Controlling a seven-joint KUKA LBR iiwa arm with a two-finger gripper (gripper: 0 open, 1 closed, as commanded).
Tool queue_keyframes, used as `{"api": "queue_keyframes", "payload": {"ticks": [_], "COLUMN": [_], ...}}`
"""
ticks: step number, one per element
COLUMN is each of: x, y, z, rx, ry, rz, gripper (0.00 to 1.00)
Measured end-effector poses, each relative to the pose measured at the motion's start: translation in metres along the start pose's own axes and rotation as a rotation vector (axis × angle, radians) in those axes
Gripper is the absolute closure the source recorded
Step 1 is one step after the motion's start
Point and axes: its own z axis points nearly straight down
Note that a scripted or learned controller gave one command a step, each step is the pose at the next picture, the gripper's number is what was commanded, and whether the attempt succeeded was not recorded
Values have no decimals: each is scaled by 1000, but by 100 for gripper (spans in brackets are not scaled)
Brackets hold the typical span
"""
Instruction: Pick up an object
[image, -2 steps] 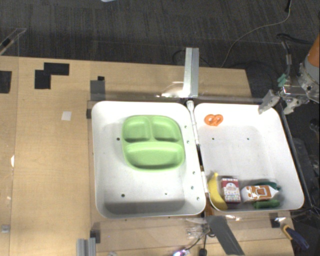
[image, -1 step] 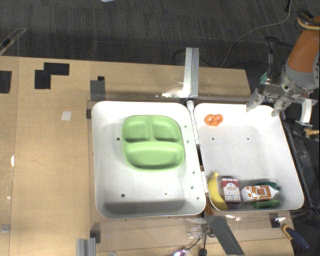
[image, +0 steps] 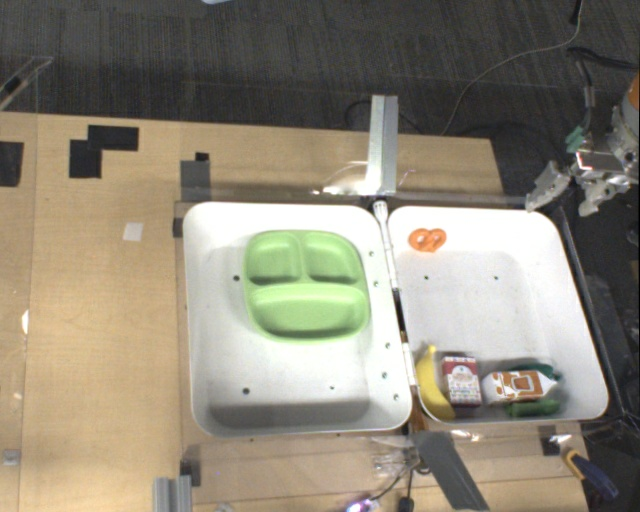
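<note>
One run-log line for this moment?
gripper: beyond right bin's far-right corner | orange pretzel: right bin, far-left | yellow banana: near edge, untouched | green divided plate: left bin

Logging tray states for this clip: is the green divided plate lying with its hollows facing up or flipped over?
Facing up. The green divided plate lies flat in the left bin, its three hollows showing, nothing in them.

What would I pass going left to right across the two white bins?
Green tray → pretzel → banana → red carton → orange carton → gripper, up at the far right corner.
</note>
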Motion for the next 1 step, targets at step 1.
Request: {"api": "queue_keyframes", "payload": {"ticks": [1], "x": [0], "y": [0], "z": [1], "rx": [1], "ry": [0], "rz": [-1], "gripper": [0]}}
